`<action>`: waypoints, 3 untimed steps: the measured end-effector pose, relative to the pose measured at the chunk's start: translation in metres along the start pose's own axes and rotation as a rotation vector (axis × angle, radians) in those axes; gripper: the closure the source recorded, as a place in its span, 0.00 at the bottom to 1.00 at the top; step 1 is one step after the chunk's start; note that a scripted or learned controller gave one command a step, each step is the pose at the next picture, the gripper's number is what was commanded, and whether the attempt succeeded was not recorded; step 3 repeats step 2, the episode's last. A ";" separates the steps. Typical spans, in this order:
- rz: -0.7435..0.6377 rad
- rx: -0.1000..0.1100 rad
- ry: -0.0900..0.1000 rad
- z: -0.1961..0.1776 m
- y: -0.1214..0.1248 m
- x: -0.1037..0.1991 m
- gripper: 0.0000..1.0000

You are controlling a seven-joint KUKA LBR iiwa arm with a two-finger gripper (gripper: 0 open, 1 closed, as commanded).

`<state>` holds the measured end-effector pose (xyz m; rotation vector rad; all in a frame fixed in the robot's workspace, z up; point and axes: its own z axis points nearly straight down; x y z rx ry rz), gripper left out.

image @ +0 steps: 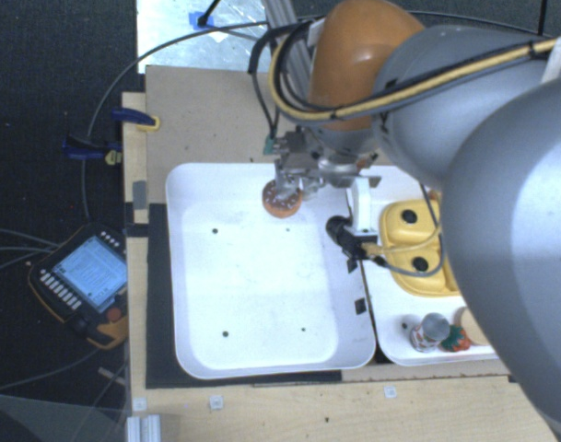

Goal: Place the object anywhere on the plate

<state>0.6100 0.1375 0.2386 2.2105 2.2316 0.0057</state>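
One round brown object (pixel 282 201) beneath hand (pixel 289 180).

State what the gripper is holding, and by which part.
It cannot be told: the gripper sits right over a small round brown object in the left bin, but its fingertips are hidden.

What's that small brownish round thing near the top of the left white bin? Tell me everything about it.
The small round object looks reddish-brown with a paler, speckled top, roughly disc-shaped. It sits near the far edge of the left bin, directly beneath the gripper, which partly covers it. Whether the fingers actually grip it cannot be told; its material is unclear at this size.
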 end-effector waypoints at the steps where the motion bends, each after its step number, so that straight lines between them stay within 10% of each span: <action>1: -0.001 0.002 0.001 0.012 0.002 0.060 1.00; 2: 0.004 0.001 -0.002 0.012 0.002 0.056 0.00; 3: 0.004 0.001 -0.002 0.012 0.002 0.056 0.00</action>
